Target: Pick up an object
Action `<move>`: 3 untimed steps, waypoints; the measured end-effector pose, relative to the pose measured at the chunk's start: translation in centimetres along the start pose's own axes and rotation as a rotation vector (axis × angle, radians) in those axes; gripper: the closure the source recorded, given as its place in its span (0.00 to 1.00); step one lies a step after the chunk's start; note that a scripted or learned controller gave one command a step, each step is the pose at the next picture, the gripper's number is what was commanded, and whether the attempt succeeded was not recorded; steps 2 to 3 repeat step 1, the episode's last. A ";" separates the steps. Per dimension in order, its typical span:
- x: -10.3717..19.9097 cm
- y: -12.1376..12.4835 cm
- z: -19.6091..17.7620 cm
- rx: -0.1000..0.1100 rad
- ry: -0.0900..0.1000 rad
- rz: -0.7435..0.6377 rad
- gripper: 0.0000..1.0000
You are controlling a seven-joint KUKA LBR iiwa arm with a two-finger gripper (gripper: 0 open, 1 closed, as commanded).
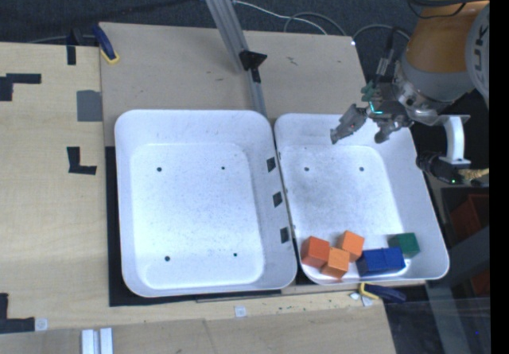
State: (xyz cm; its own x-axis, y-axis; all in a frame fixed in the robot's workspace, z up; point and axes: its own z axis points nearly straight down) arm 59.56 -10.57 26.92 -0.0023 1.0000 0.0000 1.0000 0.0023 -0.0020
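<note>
— So, which piece to take? The small orange cube-shaped blocks (316, 250) huddle with a blue rectangular block (380, 262) and a green block (407, 244) at the near edge of the right-hand shallow white bin (334, 185).

— They look rigid, light, flat-faced; pinch one across opposite sides. They touch, so the outermost orange is likely easiest.

— And the two-finger gripper (362, 126)?

— Spread, holding nothing, above that bin's far edge, well apart from them.

bench (183, 74) — tan board | left bin (131, 185) and right bin (425, 209) side by side — touching
</note>
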 end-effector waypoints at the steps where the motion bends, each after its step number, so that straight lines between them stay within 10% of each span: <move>1: 1.0 3.5 -1.4 -0.004 0.000 -0.001 0.00; 3: 1.0 3.5 -1.4 -0.004 0.000 -0.001 0.00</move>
